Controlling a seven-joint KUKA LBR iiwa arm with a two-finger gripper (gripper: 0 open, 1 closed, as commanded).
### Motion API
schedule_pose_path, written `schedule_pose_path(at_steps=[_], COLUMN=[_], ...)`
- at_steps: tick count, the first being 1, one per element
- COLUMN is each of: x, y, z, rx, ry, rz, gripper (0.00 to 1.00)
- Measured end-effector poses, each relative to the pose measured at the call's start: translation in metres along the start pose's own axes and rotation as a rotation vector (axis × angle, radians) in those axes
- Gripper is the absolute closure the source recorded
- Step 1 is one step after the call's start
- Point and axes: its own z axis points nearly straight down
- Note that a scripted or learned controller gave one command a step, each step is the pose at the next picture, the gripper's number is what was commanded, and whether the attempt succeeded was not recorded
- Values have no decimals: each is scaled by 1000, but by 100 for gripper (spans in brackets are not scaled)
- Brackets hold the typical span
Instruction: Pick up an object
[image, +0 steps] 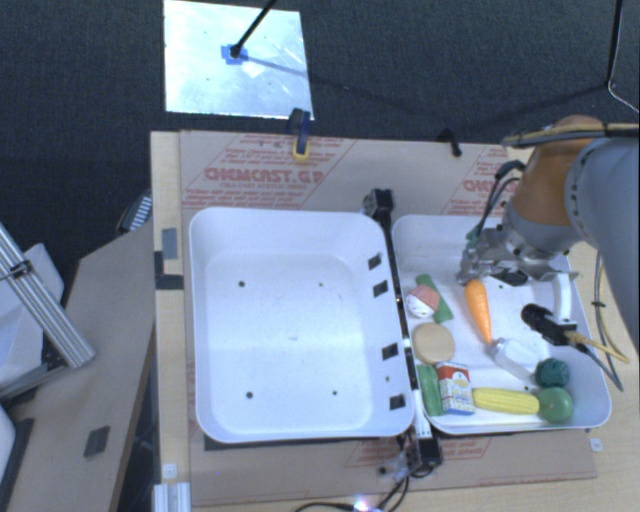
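Note:
My gripper (479, 266) hangs low over the back part of the right bin (430, 232), on the grey arm that reaches in from the right. An orange carrot (480, 309) lies just below it, its top end right at the gripper's tip; whether they touch I cannot tell. Left of the carrot are a red and white round piece (424, 298) and a tan disc (434, 343). Along the bin's front lie a green cucumber (428, 389), a red and white carton (456, 389), a yellow corn cob (505, 401) and a green ball (556, 404).
The left bin (215, 235) stands beside the right one, their rims meeting at a line of black clips (381, 289). A clear bottle (516, 355) and a dark green lump (551, 372) lie right of the carrot. The arm's bulk covers the right bin's back right corner.

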Motion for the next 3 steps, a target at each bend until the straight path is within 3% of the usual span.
schedule_pose_path(at_steps=[1,2,3], x=[34,62,72], y=[-4,-36,-86], z=[-251,-442,-441], rx=[-12,-15,3], ry=[-2,-1,1], rz=[-2,-2,0], gripper=[100,100,100])
